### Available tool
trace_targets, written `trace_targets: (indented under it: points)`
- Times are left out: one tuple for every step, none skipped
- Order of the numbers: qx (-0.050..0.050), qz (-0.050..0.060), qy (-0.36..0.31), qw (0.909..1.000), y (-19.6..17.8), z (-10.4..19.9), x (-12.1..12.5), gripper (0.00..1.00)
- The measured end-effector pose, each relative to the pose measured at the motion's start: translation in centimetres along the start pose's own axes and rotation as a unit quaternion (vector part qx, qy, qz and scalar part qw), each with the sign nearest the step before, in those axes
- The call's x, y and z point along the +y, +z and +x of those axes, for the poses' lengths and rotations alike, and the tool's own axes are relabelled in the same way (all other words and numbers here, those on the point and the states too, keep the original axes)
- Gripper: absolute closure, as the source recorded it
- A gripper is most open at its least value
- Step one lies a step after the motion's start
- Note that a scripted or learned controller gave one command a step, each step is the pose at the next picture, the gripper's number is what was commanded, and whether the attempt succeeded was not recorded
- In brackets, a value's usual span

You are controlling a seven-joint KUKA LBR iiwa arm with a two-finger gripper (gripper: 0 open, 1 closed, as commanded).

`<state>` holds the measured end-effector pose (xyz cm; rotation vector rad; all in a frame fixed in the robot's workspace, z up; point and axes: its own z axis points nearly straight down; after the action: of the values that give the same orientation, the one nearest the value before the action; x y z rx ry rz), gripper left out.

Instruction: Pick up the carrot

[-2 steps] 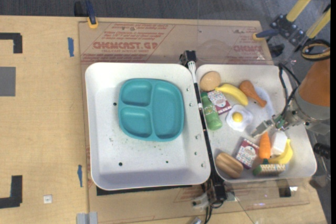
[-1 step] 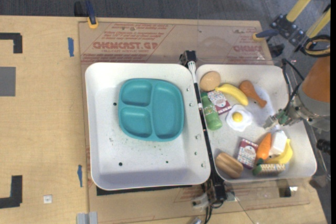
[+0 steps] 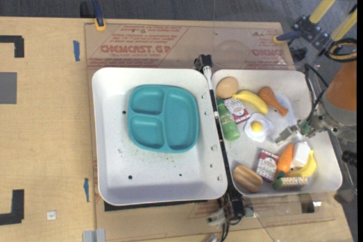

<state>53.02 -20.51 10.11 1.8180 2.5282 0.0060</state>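
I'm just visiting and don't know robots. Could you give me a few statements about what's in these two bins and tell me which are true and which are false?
1. The carrot lies in the right bin. True.
2. The teal tray sits in the right bin. False: it sits in the left bin.
3. The carrot lies on the teal tray. False: it lies on the right bin's floor, beside a banana.
4. A fried egg lies in the right bin. True.
5. The gripper is over the right bin. True.
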Motion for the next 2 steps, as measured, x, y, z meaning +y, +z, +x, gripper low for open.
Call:
trace_targets:
  points:
    - [0.01,0.007,-0.097,0.9952,0.39,5.37,-2.68,0.0]
    - [0.005,0.0,-0.27,0.9629,0.91,6.36,-2.57,0.0]
